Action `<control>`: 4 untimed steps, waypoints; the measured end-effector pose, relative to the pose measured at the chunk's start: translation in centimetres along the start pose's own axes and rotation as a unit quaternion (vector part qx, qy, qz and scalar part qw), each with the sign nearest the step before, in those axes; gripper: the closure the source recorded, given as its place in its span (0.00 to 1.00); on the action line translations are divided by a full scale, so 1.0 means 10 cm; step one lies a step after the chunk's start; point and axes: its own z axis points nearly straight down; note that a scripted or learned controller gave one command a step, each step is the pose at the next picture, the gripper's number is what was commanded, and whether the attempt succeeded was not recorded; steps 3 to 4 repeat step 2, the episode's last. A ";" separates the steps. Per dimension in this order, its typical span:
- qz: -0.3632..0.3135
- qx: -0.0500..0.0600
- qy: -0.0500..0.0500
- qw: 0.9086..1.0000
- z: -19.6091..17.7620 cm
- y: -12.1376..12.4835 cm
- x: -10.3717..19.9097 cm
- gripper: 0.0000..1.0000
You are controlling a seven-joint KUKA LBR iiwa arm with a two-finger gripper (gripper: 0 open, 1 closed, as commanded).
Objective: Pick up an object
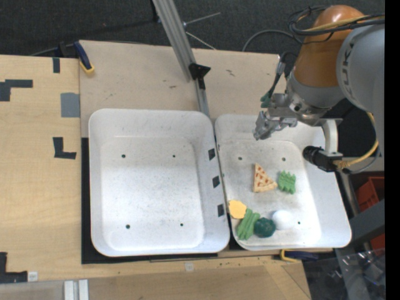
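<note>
The arm (350, 49) runs off the right edge — the gripper (267, 127) is too blurred to read.

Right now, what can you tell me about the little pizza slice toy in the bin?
The pizza slice is a small triangle toy, orange-yellow with red spots like toppings and a pale crust edge along its bottom. It looks like plastic. It lies flat on the floor of the right bin, its tip pointing to the bin's far side. A green leafy toy sits right beside it, very close. The pincer is above, not touching it.

Grey arm (369, 61), orange band, black cables, dark metal pincer (265, 129).
</note>
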 end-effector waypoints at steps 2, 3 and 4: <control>-0.001 0.000 0.000 1.000 0.05 -0.12 1.22 1.00; -0.001 0.000 0.000 1.000 0.05 -0.12 1.22 1.00; -0.001 0.000 0.000 1.000 0.05 -0.12 1.22 1.00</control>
